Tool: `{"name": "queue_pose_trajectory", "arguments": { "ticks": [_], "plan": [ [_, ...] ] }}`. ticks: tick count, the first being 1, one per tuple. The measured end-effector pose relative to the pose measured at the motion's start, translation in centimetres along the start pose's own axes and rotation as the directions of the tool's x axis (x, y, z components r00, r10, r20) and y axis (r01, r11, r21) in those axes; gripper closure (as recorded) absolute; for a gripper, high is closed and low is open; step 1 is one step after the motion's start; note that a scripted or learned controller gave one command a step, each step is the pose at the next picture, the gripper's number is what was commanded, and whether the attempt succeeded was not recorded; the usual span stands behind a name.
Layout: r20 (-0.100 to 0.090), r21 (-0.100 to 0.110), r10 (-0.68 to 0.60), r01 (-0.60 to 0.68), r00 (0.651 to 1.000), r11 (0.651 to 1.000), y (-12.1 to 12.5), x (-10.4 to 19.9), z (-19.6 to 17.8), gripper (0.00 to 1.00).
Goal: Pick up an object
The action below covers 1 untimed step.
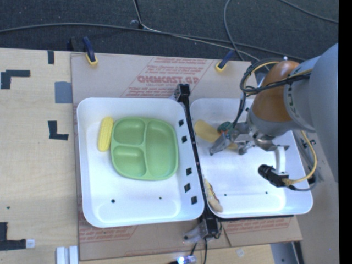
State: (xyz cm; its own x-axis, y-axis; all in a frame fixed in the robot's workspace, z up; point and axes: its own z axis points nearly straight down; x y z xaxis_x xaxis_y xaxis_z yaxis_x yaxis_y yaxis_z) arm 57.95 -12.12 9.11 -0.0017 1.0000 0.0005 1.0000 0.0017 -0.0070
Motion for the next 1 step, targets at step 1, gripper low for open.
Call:
{"name": "queue_pose_trajectory", "arguments": {
  "ticks": [1],
  "plan": [
    [0.000,-0.003,-0.001,0.001,1.000,1.000,0.11,0.01,-1.33,1.00]
  ]
}}
